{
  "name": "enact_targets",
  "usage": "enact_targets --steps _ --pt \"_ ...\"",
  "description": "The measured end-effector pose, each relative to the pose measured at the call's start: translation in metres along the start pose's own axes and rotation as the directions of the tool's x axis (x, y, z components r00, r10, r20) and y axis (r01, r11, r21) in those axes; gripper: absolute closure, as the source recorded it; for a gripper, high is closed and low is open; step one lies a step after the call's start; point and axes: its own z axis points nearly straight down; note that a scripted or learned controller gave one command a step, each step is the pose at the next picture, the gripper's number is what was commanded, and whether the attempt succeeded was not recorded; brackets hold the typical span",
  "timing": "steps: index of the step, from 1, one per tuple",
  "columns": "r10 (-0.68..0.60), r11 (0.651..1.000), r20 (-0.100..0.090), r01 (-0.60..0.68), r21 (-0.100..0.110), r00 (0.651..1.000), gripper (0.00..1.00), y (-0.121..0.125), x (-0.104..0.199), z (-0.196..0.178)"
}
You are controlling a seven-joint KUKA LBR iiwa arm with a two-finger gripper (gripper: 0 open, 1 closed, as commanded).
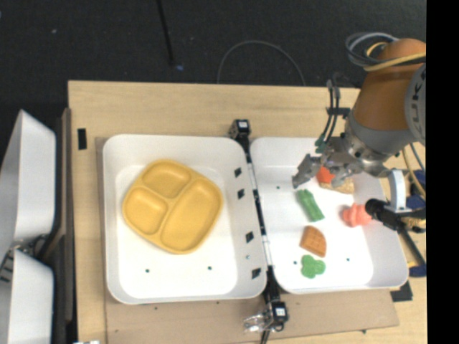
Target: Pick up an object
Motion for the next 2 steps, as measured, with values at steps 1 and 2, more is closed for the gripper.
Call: enact_targets --steps 1,2 --pt "-0.003 1.0 0.002 0.003 -0.014 1.0 0.0 0.003 0.0 -0.007" --pt "0.001 1.0 0.003 -0.001 -0.009 1.0 0.0 0.007 -0.004 0.055"
